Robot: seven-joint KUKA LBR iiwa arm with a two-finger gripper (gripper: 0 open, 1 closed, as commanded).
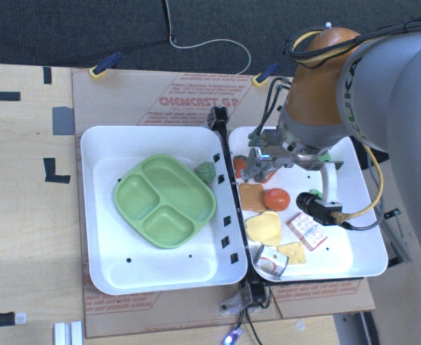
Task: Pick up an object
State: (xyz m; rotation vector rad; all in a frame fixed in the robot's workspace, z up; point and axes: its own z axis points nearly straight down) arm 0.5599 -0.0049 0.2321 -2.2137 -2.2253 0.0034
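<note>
While the grey arm's gripper [259, 165] hung low over the right white bin [365, 254], the step looked like reaching; its grip state couldn't be told. Next called for closing on the round red tomato-like piece [276, 199] just below.

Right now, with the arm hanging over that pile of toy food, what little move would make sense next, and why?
Probably a short descent. The gripper sits at the upper left of the right bin, above the orange slab, with the red tomato close beside. Nothing is visibly between its fingers, so lowering comes before any closing.
</note>
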